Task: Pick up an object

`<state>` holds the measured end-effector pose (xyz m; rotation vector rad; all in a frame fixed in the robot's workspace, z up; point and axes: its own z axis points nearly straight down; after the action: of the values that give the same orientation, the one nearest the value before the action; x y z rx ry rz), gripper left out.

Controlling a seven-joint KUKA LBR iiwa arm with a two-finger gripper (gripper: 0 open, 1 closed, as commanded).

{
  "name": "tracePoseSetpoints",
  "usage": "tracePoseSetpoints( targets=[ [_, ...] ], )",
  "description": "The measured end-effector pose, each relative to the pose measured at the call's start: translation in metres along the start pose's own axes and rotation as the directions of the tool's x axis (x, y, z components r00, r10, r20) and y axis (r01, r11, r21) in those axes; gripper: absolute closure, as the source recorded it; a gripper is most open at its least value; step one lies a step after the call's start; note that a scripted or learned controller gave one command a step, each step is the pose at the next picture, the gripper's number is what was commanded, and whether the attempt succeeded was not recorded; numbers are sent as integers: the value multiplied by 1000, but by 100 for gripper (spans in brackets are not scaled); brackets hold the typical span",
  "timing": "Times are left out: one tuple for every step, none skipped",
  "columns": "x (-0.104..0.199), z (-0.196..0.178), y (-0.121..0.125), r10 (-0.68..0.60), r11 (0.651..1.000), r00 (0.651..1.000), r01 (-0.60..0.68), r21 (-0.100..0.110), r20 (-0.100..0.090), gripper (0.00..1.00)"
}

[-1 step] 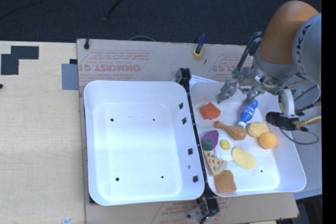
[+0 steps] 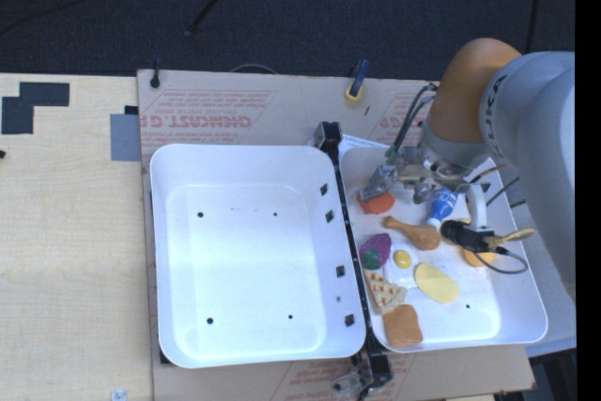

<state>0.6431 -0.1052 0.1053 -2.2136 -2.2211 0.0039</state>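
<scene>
Your nearest candidate is the red-orange toy (image 2: pixel 378 203), a small, rounded, flattish lump. It lies at the far left of the right bin (image 2: pixel 490 313), close to the black strip (image 2: pixel 342 230) where the two bins meet.

The claw (image 2: pixel 383 181) hangs directly above that toy's far edge, low enough that metal and toy seem to touch. From this slant you cannot tell whether the claw is apart or together, and nothing can be seen gripped in it. The grey arm (image 2: pixel 535 136) with its orange band (image 2: pixel 465 99) covers the bin's far right corner.

Beside the claw, to its right, is a blue piece (image 2: pixel 441 203). Just nearer to you lies a tan drumstick (image 2: pixel 411 233), set crosswise, apart from the red-orange toy. Nearer still, along the strip, are a purple toy (image 2: pixel 376 250), a waffle wedge (image 2: pixel 383 292) and a brown bread slice (image 2: pixel 404 326). A small yellow ball (image 2: pixel 402 258) and a yellow oval (image 2: pixel 437 283) lie toward the middle.

You have little room on the toy's left, since the bin wall and strip are near. Bare white floor shows in the right bin's near right corner. The left bin (image 2: pixel 244 249) shows its plain white floor. Both bins rest on a cardboard sheet (image 2: pixel 244 113) on the pale worktop (image 2: pixel 66 230).
</scene>
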Motion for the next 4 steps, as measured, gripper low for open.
tracePoseSetpoints(
  targets=[
    [-1, -16, 1, 0, 1000, 1000, 0, -5, 0, 100],
    [30, -86, -50, 0, 1000, 1000, 0, -8, 0, 100],
    [4, -71, -111, 7, 1000, 1000, -7, 2, 2, 100],
    [30, -283, -106, 0, 1000, 1000, 0, -23, 3, 100]
  ],
)
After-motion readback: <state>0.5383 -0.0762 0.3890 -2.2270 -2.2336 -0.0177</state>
